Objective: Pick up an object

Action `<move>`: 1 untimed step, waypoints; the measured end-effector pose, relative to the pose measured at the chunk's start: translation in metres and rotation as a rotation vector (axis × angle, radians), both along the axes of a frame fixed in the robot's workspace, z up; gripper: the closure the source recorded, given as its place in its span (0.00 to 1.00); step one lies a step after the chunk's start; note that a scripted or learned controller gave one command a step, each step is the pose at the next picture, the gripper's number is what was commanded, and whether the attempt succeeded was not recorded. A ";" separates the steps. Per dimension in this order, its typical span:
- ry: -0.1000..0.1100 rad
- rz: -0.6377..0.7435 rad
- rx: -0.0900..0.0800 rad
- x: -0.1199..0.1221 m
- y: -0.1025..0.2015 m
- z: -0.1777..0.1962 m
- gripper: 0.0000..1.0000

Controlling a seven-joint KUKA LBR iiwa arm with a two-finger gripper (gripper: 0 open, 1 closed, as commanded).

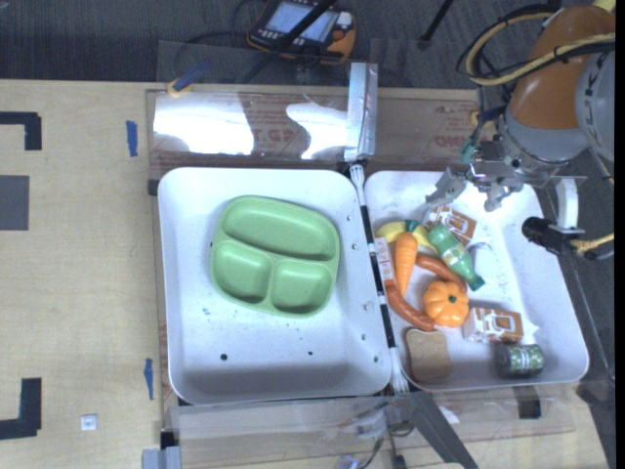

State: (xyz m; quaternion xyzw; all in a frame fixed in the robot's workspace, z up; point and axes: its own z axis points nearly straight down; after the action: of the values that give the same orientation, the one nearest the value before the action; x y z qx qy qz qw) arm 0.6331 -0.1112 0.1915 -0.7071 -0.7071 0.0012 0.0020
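My gripper (467,193) hangs over the far part of the right bin (566,291), open, with nothing between its fingers. Just below it lie an orange-and-white snack packet (455,224) and a green bottle (455,252). Further toward the front are a carrot (404,259), a small orange pumpkin (448,303), a reddish sausage (403,307), a yellow banana (393,231), a bread slice (428,353), a small carton (493,325) and a green can (518,360).
The left bin (186,330) holds a green divided plate (276,254). A ridge (371,262) separates the two bins. Cables and the arm's orange band (552,96) crowd the far right. A clear panel (254,125) stands behind the bins.
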 end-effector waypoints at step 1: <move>-0.013 0.044 -0.004 0.000 -0.021 -0.082 0.00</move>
State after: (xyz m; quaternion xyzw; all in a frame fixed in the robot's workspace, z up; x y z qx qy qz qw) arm 0.6326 -0.1322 0.1096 -0.6912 -0.7226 -0.0018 -0.0041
